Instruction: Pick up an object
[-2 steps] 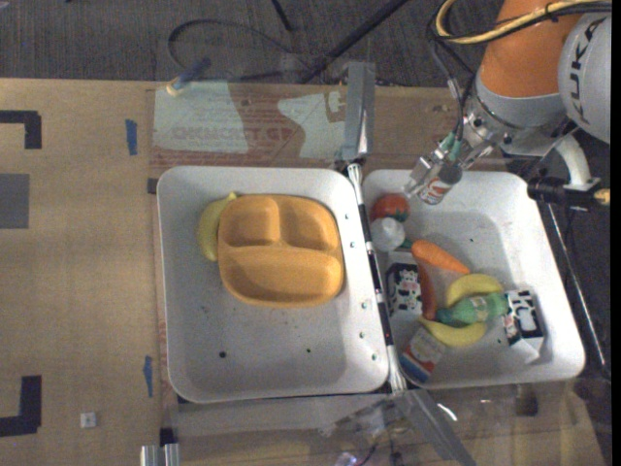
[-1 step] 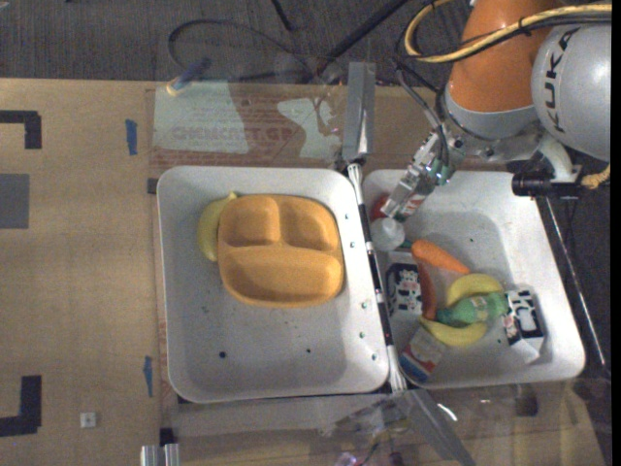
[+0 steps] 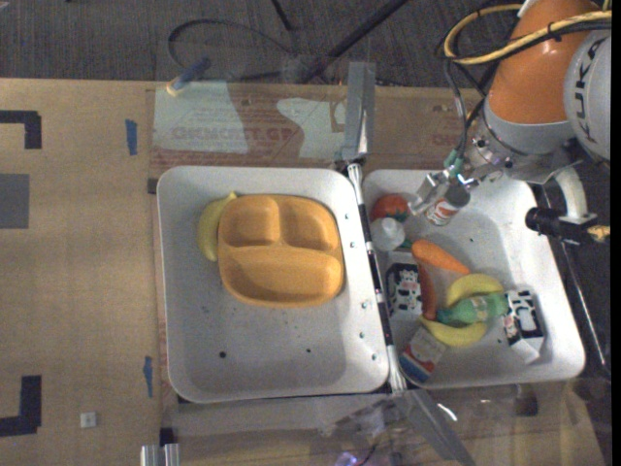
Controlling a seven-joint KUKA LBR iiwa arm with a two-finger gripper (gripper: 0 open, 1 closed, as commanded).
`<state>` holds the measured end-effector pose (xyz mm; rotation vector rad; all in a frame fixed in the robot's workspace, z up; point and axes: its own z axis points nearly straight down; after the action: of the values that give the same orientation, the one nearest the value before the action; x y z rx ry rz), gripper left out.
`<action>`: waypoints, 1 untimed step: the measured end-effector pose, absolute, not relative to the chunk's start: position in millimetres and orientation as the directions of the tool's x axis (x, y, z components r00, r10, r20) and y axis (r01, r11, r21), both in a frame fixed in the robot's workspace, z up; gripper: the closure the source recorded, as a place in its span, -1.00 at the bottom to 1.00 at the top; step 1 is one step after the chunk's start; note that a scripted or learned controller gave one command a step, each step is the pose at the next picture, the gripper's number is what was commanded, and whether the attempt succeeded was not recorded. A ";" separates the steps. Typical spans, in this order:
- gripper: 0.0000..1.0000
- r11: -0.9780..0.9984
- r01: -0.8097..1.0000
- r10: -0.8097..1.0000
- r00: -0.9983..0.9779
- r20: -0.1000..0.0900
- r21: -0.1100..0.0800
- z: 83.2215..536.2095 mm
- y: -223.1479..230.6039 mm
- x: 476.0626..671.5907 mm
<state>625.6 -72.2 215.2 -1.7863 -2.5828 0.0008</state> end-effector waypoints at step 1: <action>1.00 0.626 0.780 0.780 -0.626 0.000 0.000 191.7 -77.7 619.4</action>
<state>619.4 -77.7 191.7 -1.3588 -2.8323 -0.0008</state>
